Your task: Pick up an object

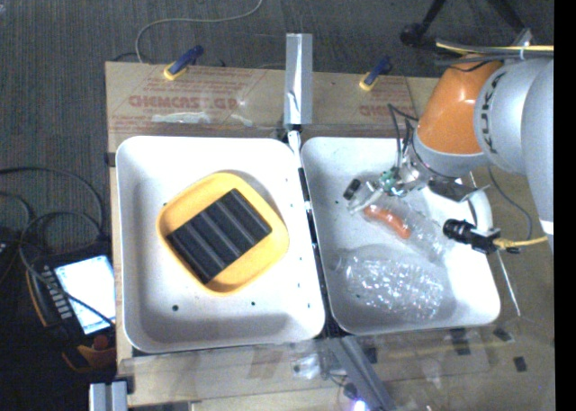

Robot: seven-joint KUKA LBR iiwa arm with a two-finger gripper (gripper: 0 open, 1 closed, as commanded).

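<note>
In the right bin (477,310), a small clear bottle with an orange part (393,219) lies near the middle. A larger crumpled clear plastic bottle (391,283) rests toward the front. My gripper (373,188) hangs low over the back of this bin, just above and behind the small bottle's orange end. I cannot make out whether it touches the bottle. The left bin (144,310) holds a yellow rounded block with a black ridged top (222,231).
The grey arm with its orange band (457,121) covers the right bin's back right corner. A metal post (297,85) stands behind the wall shared by the two bins. Blue-and-yellow clamps (183,62) hold the board at the back.
</note>
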